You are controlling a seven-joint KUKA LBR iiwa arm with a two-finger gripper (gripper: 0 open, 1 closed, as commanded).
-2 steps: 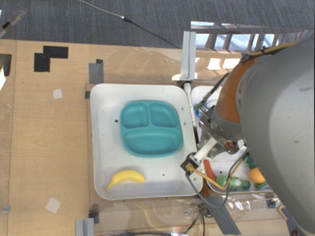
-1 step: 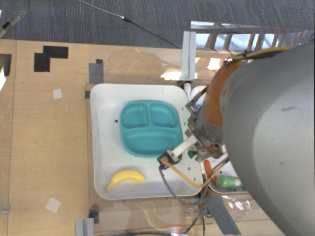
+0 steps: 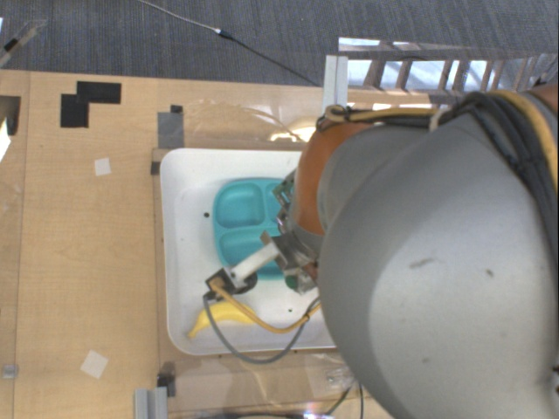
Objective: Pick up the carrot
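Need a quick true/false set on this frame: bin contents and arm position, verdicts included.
1. A teal divided tray lies inside the white bin. True.
2. The banana lies on the tray. False: it lies on the bin floor, toward the near-left corner, off the tray.
3. The arm reaches in from the view's left. False: it comes in from the right.
4. The arm covers the tray's right side. True.
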